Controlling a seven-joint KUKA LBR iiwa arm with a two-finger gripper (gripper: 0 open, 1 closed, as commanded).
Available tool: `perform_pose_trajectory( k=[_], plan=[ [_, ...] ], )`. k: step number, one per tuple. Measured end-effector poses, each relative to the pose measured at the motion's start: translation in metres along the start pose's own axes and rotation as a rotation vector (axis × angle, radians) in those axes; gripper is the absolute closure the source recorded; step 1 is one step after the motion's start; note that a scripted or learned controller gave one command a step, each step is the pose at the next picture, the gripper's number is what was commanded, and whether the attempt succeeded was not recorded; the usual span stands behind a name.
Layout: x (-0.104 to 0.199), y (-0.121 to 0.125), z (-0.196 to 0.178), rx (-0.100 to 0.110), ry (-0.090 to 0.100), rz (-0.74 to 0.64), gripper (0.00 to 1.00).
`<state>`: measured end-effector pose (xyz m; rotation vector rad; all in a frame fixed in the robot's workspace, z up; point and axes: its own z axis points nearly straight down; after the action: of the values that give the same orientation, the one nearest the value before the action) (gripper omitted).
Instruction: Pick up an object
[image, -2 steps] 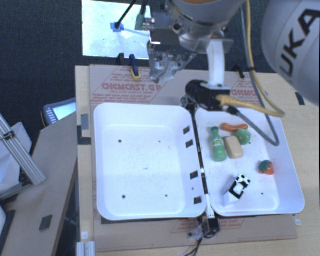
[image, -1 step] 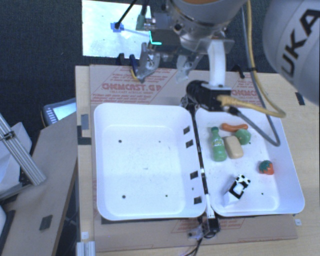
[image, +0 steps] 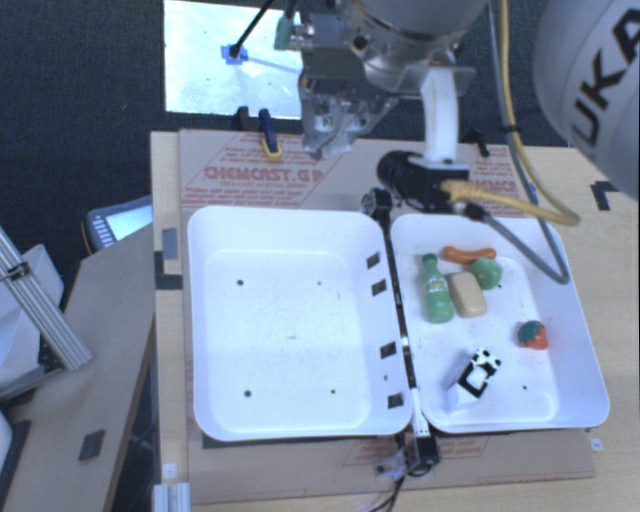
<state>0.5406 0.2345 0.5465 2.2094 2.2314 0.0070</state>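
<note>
Green bottle (image: 435, 291); beige block (image: 467, 295); black-and-white chequered piece (image: 479, 372).

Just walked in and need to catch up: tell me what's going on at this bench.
A robot arm is set to pick up an object. Its gripper hangs above the bench behind the left bin, holding nothing. The right bin holds a green bottle, a beige block, an orange piece, a green piece, a red-green piece and a black-white piece.

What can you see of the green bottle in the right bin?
The green bottle is a small toy, plastic by the look, with a darker green cap and neck toward the bin's far side and a pale label band around its body. It lies on its side on the floor of the right bin, near the divider between the bins. Its right flank rests against or right beside a beige block; I cannot tell which. The gripper hangs well beyond the bins.
</note>
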Motion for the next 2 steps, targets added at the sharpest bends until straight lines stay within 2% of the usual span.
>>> perform_pose_trajectory(
  k=[1, 2],
  plan=[
    [-0.059, -0.057, 0.011, 0.005, -0.002, 0.012, 1.0],
    [0.003, -0.008, 0.033, 0.004, -0.002, 0.003, 1.0]
  ],
)
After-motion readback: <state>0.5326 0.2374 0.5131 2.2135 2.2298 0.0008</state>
